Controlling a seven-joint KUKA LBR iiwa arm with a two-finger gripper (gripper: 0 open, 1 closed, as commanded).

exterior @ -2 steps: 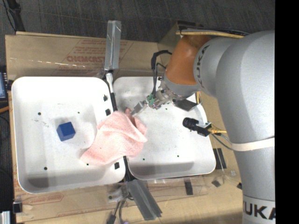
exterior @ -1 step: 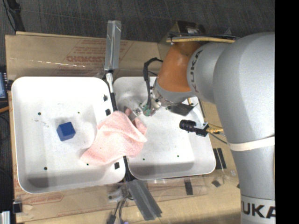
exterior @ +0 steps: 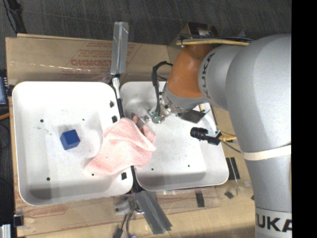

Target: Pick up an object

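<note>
- Nearest the camera, the grey arm fills the right side, its orange band sitting above the wrist.
- Below the band the gripper points down and to the left into the right bin, near that bin's upper left part.
- Its fingers are small, dark and partly covered by the wrist; I cannot tell whether they are apart or together.
- Its tip sits just beside the upper right edge of the pink cloth; contact with the cloth cannot be made out, and nothing is seen between the fingers.
- That cloth lies crumpled across the wall shared by the two bins, most of it in the left bin, one corner hanging into the right one.
- One blue cube rests on the floor of the left bin, left of the cloth and apart from it.
- One black cable plug juts from the arm over the right bin.
- Both bins sit on a brown board; the arm hides the right bin's upper right corner.
</note>
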